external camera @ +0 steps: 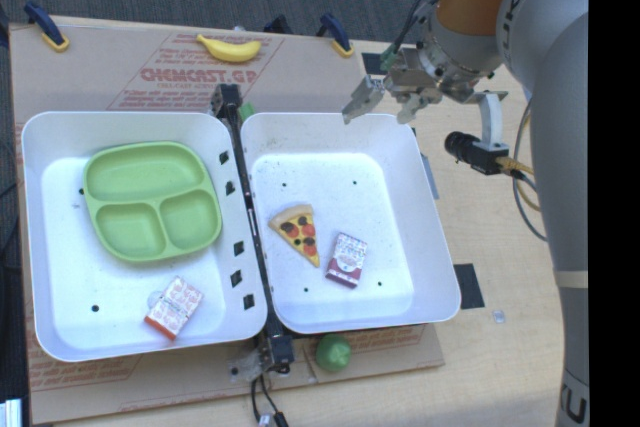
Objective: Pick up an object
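Hovering above the far rim of the right white bin (430, 215), the two-finger gripper (382, 107) has its fingers spread, holding nothing. Below and toward the camera from it lie a flat toy pizza slice (298, 231) and a small red carton (347, 259); the carton looks light and stiff, best pinched across its narrow sides. Nothing blocks it.

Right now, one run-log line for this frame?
gripper: open, above right bin's far rim | holding: nothing | pizza slice, carton: in right bin
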`<control>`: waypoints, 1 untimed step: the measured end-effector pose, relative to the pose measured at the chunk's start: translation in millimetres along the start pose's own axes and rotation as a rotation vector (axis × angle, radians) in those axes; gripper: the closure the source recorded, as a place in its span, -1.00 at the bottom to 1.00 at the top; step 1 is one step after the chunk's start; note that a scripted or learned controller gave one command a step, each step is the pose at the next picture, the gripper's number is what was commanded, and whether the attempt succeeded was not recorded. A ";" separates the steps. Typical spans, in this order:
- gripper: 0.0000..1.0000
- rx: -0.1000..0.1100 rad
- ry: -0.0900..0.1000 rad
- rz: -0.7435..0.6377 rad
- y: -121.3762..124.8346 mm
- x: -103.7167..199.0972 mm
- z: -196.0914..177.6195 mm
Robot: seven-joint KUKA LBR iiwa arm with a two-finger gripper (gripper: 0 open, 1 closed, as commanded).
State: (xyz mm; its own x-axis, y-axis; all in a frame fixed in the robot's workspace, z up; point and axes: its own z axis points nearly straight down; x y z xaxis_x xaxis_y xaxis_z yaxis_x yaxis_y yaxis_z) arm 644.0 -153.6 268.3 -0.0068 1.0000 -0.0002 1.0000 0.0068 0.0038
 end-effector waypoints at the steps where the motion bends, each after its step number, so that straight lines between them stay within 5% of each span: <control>1: -1.00 0.010 0.001 -0.001 -75.5 63.7 111.2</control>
State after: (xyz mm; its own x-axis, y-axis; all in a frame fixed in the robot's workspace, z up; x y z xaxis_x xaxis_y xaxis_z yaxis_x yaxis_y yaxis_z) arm 568.5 -90.5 156.8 -0.0076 1.0000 0.0007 1.0000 0.0076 -0.0062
